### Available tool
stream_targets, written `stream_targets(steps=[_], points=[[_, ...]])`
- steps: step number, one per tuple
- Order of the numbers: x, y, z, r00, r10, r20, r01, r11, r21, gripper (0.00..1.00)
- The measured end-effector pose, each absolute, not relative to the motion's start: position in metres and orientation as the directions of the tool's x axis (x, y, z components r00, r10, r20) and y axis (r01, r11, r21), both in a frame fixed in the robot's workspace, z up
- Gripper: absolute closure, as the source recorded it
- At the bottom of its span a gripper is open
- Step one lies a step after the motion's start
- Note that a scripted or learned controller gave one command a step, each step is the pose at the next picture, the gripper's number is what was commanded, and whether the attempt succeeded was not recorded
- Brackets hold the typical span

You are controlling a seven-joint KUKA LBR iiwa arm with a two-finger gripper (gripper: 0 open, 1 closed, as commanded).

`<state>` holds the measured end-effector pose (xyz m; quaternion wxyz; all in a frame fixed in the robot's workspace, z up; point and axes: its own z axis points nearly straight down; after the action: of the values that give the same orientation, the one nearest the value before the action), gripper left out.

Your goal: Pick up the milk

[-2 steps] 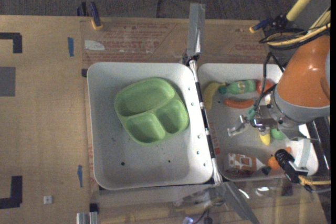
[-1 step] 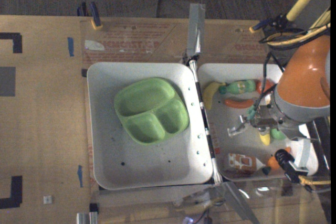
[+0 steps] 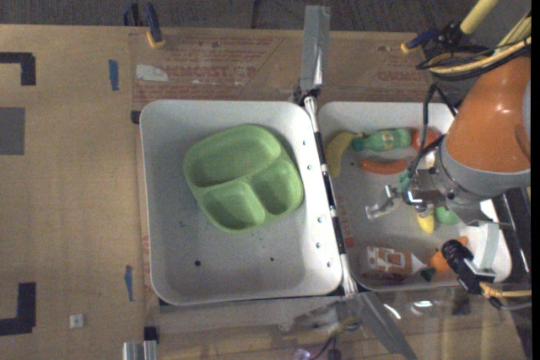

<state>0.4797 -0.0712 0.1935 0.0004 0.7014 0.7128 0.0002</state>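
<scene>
The milk [image 3: 390, 258] is a small white carton with orange-brown print, lying flat near the front wall of the right bin [image 3: 354, 118]. My gripper [image 3: 380, 201] hangs over the middle of that bin, just behind the carton in the view and apart from it. Its metal fingers [image 3: 370, 210] point left and look open, with nothing between them. The grey and orange arm covers the bin's right part.
At the back of the right bin lie a banana [image 3: 338, 149], a green bottle [image 3: 384, 139] and an orange-red stick [image 3: 384, 166]. Small yellow [image 3: 426, 222], green [image 3: 445, 217] and orange [image 3: 439, 262] items sit under the wrist. The left bin [image 3: 160, 206] holds a green divided plate [image 3: 243, 178].
</scene>
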Motion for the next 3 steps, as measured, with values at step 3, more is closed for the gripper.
stream_targets(steps=[3], points=[[0.4797,-0.0712,0.1935,-0.016,1.000,0.000,1.000,0.016,0.001,0.00]])
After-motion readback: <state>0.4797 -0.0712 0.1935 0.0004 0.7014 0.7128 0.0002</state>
